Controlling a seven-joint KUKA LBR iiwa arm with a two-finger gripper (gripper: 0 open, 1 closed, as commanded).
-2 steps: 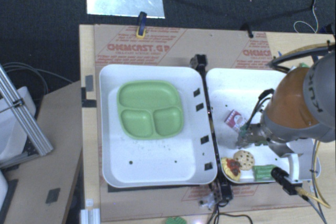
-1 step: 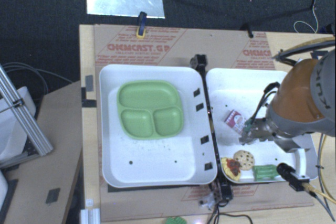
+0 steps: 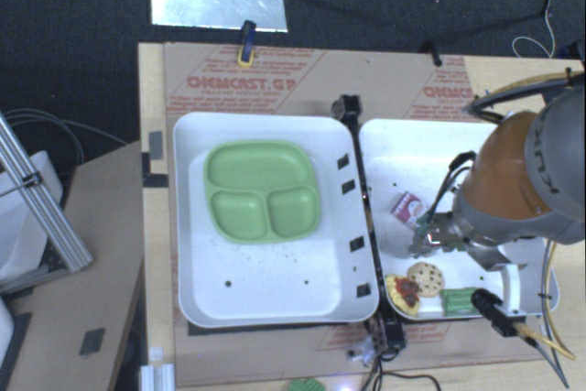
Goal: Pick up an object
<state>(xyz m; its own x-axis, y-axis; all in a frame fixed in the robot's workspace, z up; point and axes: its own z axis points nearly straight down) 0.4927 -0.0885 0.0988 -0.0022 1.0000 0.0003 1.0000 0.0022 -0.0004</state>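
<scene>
Cookie (image 3: 424, 276), round and tan with dark chips, lies on the floor of the right bin (image 3: 412, 142), close to that bin's front wall. Touching the cookie on its left and slightly nearer the front is a yellow piece (image 3: 399, 296) with red patches on it. Just to the cookie's right and a little further forward lies a green block (image 3: 460, 299). Behind the cookie, toward the middle of the bin, sits a pink-and-white packet (image 3: 406, 206), tilted; any print on it is too small to read. The pincer (image 3: 427, 238) hangs between the cookie and the packet, apart from both as far as the view shows, and I cannot tell whether it is open or closed, nor does anything show in its grip. Well to the cookie's left, across the dark rail that joins the two bins, the left bin (image 3: 265, 302) holds a green tray (image 3: 263, 190) with three compartments, all bare, and a few dark specks on the bin floor. Behind both bins, a brown board (image 3: 375, 73) on the surface carries red lettering, "CHEMCAST GP", printed twice, the second copy partly cut off by the arm.
</scene>
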